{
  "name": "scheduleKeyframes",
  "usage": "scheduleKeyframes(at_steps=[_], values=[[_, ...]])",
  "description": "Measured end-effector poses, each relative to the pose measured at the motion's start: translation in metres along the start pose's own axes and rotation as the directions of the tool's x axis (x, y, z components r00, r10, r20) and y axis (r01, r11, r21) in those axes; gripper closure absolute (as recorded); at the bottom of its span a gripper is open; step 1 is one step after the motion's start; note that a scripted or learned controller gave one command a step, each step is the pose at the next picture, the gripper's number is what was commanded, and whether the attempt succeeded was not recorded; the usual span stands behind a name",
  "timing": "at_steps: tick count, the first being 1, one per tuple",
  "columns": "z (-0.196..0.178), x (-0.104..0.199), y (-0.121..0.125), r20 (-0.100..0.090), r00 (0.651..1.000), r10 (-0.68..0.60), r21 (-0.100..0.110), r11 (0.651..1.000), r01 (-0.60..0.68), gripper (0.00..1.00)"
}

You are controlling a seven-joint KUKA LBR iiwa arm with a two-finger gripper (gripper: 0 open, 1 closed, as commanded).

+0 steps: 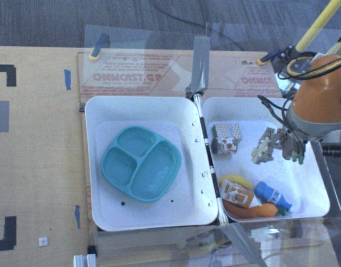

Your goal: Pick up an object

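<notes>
Over the right bin (320,199), the gripper (292,149) hangs beside a crumpled grey thing (263,147); its grip I cannot tell.

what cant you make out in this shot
- Gripper: too small and cluttered in the camera view to tell what it is doing.
- Small box: its print is too small to read.
- Carrot: partly covered by the carton.
- Blue bottle: label unreadable.
- Right bin: upper right corner hidden by the arm.

One fixed camera above the bench (36,149) looks down slantwise on both bins (142,107)
</notes>
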State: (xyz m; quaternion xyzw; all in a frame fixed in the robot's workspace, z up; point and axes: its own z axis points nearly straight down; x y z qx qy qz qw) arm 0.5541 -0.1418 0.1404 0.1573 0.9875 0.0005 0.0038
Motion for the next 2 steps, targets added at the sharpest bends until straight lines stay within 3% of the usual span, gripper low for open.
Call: scheduleKeyframes(at_steps=[1, 2], values=[[0.0, 0.0, 0.0, 0.0, 1.0, 0.0, 0.0, 1.0, 0.0, 0.0], [0.051, 0.045, -0.072, 0.003, 0.999, 0.047, 0.001, 0.999, -0.047, 0.0]])
